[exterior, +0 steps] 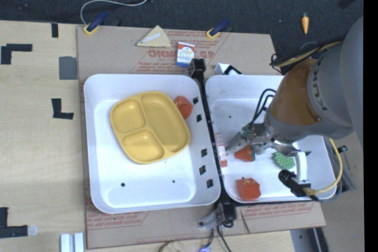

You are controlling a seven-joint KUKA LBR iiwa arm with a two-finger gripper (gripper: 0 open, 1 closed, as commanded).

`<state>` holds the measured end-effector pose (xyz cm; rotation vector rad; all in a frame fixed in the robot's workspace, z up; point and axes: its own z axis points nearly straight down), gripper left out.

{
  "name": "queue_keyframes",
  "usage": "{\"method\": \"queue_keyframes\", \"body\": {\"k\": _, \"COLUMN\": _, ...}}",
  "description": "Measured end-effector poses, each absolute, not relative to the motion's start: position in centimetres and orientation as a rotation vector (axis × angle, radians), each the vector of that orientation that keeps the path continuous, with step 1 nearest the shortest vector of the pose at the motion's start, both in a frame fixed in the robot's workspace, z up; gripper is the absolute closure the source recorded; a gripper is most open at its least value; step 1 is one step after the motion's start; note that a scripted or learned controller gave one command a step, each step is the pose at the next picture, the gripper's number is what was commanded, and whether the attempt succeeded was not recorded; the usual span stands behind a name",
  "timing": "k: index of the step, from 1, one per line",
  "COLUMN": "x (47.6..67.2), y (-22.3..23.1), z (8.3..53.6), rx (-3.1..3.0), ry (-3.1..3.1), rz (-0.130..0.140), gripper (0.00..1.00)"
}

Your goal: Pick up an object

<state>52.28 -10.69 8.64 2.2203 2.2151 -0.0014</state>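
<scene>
My gripper (250, 140) is low in the right bin (236, 104), near its left-middle. A small red object (244, 154) lies directly under and just in front of it, partly covered by the gripper. I cannot tell whether the two touch. A second red object (248, 187) rests near that bin's front edge. A green patterned object (283, 159) lies to the right of the gripper, partly hidden by the wrist. In the left bin (100, 127) sits a yellow divided plate (150, 126) with a red-orange object (184, 107) at its right rim.
The grey arm with its orange band (298, 100) covers the right bin's right half. A small red and white carton (185, 54) and a pale wedge (155, 37) lie on the cardboard behind the bins. A black divider (207, 127) runs between the bins.
</scene>
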Motion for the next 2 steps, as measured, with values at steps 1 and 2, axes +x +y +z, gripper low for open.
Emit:
{"method": "queue_keyframes", "body": {"k": 1, "x": 52.3, "y": -10.6, "z": 9.6, "rx": 2.219, "ry": 2.216, "rz": 0.000, "gripper": 1.00}}
{"method": "queue_keyframes", "body": {"k": 2, "x": 54.0, "y": -5.3, "z": 18.5, "rx": 2.219, "ry": 2.224, "rz": 0.001, "gripper": 1.00}}
